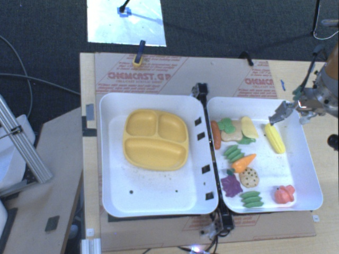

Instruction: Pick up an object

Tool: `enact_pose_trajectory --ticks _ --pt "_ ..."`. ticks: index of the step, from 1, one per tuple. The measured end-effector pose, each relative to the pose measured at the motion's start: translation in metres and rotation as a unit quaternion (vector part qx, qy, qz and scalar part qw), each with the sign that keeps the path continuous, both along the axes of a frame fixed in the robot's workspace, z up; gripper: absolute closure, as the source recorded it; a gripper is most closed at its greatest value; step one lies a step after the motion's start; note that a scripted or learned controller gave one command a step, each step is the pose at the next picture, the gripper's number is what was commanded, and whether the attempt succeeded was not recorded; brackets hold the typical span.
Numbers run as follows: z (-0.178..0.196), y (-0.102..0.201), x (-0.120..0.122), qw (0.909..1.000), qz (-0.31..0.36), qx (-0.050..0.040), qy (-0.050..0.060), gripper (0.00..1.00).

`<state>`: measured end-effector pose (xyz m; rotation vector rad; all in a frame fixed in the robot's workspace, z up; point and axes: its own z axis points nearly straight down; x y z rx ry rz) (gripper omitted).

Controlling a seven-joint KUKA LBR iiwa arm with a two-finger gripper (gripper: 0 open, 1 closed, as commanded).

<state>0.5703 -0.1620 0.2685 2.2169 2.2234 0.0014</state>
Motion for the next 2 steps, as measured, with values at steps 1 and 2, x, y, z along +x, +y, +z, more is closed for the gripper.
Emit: enact_pose_trajectory --ticks 1,2 --pt "-0.112 -0.042 -0.005 1.0 -0.002 0.0004 0.004 0.0" --pt "-0.188 -0.045 -0.044 1.0 -0.002 0.0014 0.004 0.0"
